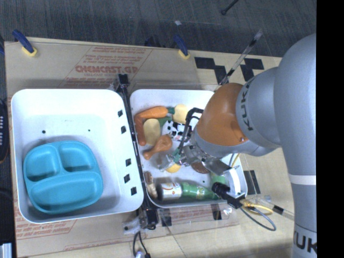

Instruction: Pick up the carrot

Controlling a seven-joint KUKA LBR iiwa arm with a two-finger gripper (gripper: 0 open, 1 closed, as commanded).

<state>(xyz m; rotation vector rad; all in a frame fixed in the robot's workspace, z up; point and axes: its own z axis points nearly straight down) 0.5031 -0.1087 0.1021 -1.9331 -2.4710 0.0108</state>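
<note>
The carrot (152,112), orange with a green top, lies near the far left corner of the right bin (161,97). My gripper (179,156) hangs low over the middle of that bin, below and right of the carrot and apart from it. It sits over a yellowish piece (173,167) and beside a chicken drumstick (158,145). The arm's orange band (219,120) hides much of the bin's right half.
In the right bin also lie a yellow-tan food piece (151,129), a pale round piece (181,112), a black-and-white spotted item (172,128) and a green bottle (185,191) along the near wall. A blue divided plate (62,174) sits in the left bin (64,104).
</note>
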